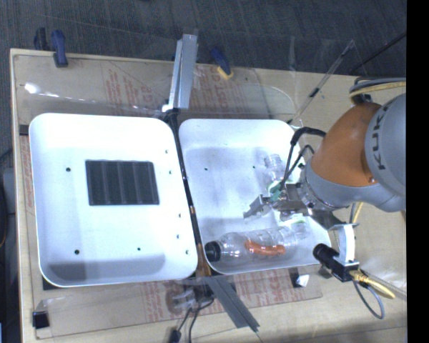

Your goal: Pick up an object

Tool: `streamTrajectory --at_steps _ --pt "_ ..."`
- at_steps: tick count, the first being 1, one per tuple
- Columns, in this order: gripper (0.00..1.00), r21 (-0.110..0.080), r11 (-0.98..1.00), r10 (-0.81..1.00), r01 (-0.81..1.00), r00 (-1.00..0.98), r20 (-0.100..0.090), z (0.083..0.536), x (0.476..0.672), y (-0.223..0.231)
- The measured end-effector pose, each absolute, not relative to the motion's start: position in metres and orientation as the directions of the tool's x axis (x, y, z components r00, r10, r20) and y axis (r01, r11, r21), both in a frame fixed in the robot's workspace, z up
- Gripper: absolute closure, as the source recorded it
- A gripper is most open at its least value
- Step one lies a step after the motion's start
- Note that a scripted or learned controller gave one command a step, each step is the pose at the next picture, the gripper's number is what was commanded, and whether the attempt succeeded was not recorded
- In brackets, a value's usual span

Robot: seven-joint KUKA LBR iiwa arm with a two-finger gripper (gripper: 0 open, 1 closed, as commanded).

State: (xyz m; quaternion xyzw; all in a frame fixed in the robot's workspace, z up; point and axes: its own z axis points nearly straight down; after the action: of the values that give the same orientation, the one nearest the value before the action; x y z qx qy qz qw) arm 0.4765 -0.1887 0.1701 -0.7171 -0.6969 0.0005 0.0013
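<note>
- Camera view puts the gripper (266, 204) low inside the right bin (222, 138), near its right wall; whether it is apart or together cannot be told, and nothing is visibly caught in it.
- Just below it lies a clear plastic bottle (254, 246) on its side with a dark cap (213, 251) toward the bin's left edge and something orange inside; another clear item (272, 164) sits just above the gripper.
- Judged step: the reach or descent, grasp not yet made. Next move probably calls for settling squarely over one clear item before squeezing.
- Arm (361, 159) leans in from the right, orange band above the wrist.
- Left bin (57, 141) holds a dark ribbed panel (121, 183); both rest on the surface (93, 84).
</note>
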Motion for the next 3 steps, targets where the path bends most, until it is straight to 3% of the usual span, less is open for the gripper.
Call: streamTrajectory --at_steps 1,2,3 --pt "0.0 -0.002 -0.086 0.996 0.996 0.086 0.001 0.192 0.518 -0.205" --pt "0.0 -0.007 -0.092 0.996 0.996 0.092 0.004 0.091 0.488 -0.205" --pt "0.0 -0.001 0.014 1.0 1.0 -0.014 0.001 0.172 0.477 -0.204"
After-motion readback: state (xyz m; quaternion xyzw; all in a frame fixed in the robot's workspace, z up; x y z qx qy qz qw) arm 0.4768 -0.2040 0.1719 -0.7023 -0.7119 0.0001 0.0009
